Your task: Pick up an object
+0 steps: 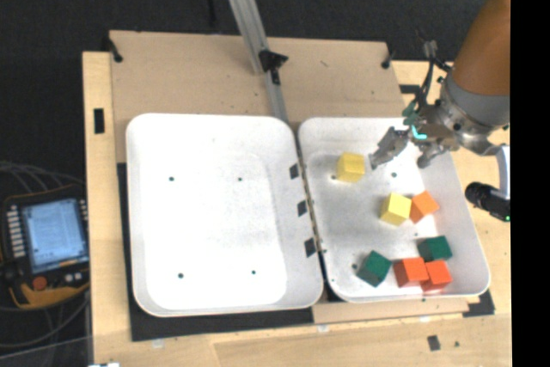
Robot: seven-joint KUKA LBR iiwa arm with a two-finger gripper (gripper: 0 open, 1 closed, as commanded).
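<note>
Camera view, looking down at a slant on the table (361, 339). Two shallow white bins side by side: left bin (146, 211), right bin (344, 133).

Inside the right bin, several small blocks:
- yellow block (351, 167) near the upper left, alone, well apart from the others.
- second yellow block (396, 208) about mid-bin, touching an orange block (424, 204) on its right.
- dark green block (374, 268) low in the bin, just left of a pair of orange-red blocks (423, 272) pressed together near the lower rim.
- another green block (436, 247) just above that pair.

Grey arm with orange band (485, 34) reaching in from the right. Claw (404, 149) hanging over the upper part of the right bin, fingers (384, 151) spread apart, released, nothing between them. Nearest block: the upper yellow one, just left of the left fingertip, not touching as far as can be told.

Metal pole (245, 4) slanting up from between the bins toward the top edge. Handheld control pendant (47, 241) with lit screen at far left, off the table.
</note>
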